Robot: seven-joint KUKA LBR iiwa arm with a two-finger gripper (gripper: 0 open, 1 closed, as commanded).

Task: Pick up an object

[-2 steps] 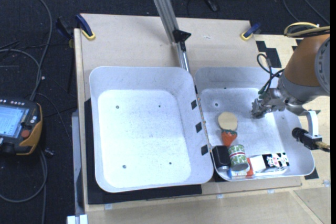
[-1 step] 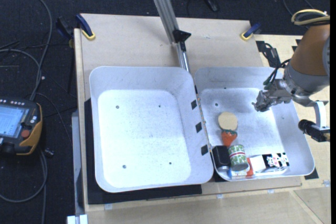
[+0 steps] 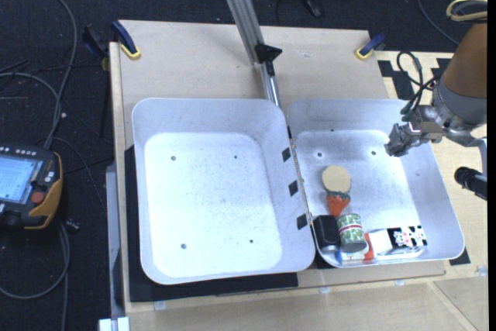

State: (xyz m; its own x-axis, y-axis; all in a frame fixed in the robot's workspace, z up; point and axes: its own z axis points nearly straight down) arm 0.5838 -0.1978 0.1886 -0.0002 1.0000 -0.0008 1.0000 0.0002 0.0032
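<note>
White right bin (image 3: 434, 190) holds 5 items along its near edge; gripper (image 3: 397, 142) hovers near its far right wall, finger state indeterminable.

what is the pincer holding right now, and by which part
Nothing that can be seen. The pincer hangs over the right bin's far side, apart from the things heaped at the bin's near edge.
</note>
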